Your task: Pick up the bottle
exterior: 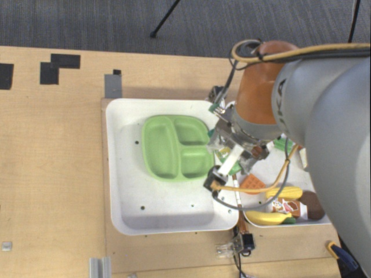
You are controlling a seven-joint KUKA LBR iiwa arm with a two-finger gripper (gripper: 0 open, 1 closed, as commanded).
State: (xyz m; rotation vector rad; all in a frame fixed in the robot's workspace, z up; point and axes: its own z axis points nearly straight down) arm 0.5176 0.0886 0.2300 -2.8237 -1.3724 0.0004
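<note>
**Get over the bottle before going down**

My claw hangs over the seam between the two bins, at the right edge of the green divided plate. From this angle my own wrist covers it, so I cannot tell whether it is spread or pressed together, and I see nothing pinched in it.

The bottle is not under me. It lies on its side in the right bin, down and to the right of my claw in the camera view. Its brown end points away from me and a banana lies right beside it on the near side. An orange piece sits between my claw and the bottle.

To do this well, I judge I should first travel across above that clutter. Then I should turn to straddle the bottle across its narrow width and come down at its middle. A careless descent could catch the banana instead, or roll the bottle aside.
</note>
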